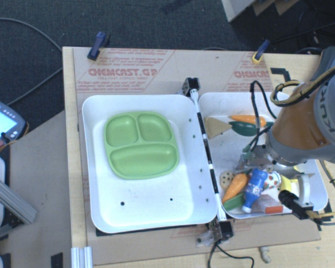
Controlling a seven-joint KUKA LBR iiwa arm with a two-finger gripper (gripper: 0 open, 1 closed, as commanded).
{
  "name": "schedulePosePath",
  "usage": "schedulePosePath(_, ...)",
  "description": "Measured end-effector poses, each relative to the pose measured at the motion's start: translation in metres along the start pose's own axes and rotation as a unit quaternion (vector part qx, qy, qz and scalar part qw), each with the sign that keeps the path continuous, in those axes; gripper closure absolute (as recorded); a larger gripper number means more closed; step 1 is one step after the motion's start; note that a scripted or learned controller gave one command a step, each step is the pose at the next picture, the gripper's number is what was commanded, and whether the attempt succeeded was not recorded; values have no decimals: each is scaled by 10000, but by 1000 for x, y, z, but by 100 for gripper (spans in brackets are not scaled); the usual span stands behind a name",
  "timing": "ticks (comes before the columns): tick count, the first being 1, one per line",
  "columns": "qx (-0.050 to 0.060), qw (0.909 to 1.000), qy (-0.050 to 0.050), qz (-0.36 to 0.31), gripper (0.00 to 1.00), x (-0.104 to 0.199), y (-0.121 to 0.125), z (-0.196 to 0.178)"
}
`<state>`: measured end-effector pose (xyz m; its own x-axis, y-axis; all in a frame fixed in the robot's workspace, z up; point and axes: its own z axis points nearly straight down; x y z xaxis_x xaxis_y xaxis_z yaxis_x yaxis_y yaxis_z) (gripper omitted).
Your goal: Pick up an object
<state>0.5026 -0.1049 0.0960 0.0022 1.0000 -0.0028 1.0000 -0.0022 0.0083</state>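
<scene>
Two shallow white bins sit side by side on the bench. The left white bin (100,205) holds one thing only, a pale green plastic tray with three compartments (140,144), lying toward its 11 o'clock corner, with plenty of bare floor toward 5 and 6 o'clock.

The right white bin (223,102) is far tighter. Its clutter bunches in the 6 o'clock half: one blue and white bottle (253,190) lying tilted, one orange carrot-shaped toy (235,186) touching its left side, a green piece (232,203) beneath that, a yellow object (289,184) and a small red piece (272,209). Toward 12 o'clock lie one more orange carrot-shaped toy with a dark green top (244,121) and a tan wedge (215,127) — with some open floor between the two groups.

The grey arm with the orange band (301,124) reaches in from 3 o'clock, covering the bin's right half. Its two-finger gripper (259,159) sits just above the bottle's upper end; I cannot tell how wide it stands or whether it has hold of anything.
</scene>
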Motion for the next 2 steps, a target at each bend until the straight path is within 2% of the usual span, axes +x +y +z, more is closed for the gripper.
schedulePosePath(1,39,10000,13,-12,100,12,-23,-87)
schedulePosePath(2,39,10000,15,-17,100,65,-22,-127)
